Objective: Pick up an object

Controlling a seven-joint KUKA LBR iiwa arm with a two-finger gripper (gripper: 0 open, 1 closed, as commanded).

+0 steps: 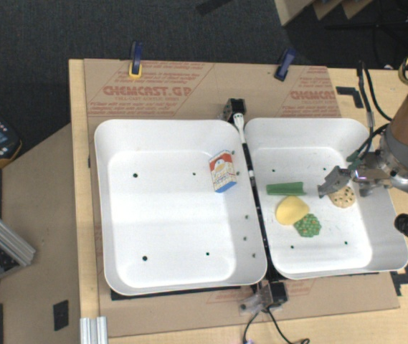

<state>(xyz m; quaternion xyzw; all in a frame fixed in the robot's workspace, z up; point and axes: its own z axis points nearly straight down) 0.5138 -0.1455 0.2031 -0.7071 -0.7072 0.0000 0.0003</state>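
Note:
The right bin (pixel 376 253) holds a green bar (pixel 285 188), a yellow lump (pixel 290 210), a green bumpy ball (pixel 307 226) and a speckled brown cookie-like disc (pixel 344 198). In the left bin (pixel 117 264) a small red, white and blue carton (pixel 223 171) lies near the right wall. My gripper (pixel 343 183) hangs low over the right side of the right bin, directly above the upper edge of the speckled disc and to the right of the green bar. I see nothing lifted off the bin floor.
The two bins meet at a raised divider (pixel 250 192) with a black clamp (pixel 234 109) at its far end. Cables (pixel 367 99) run by the arm at the right. The bench's cardboard top (pixel 189 84) surrounds both bins.

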